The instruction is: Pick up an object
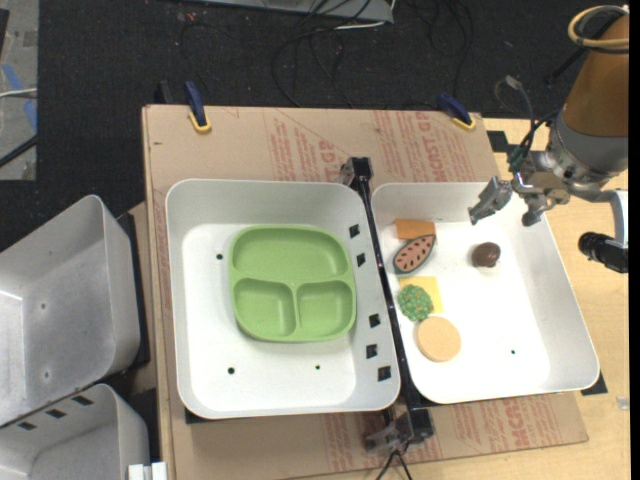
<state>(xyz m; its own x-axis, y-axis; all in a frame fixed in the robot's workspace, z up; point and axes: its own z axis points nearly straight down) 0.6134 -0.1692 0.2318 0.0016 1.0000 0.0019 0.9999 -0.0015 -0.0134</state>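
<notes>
Several small toy foods lie in the right bin (pixel 540 338): a dark brown ball (pixel 486 255), an orange block (pixel 415 229), a speckled brown oval (pixel 412 255), a green floret (pixel 413 303) on a yellow square (pixel 428 287), and a tan disc (pixel 438 339). My gripper (pixel 508 208) hangs over the bin's far right part, just above and beyond the brown ball. It is open, its two fingers spread apart with nothing between them.
The left bin (pixel 200 368) holds a green divided plate (pixel 294 282). A black divider (pixel 378 288) runs between the two bins. Spare white bins (pixel 60 308) sit off the bench at the left. Cables lie on the dark floor behind.
</notes>
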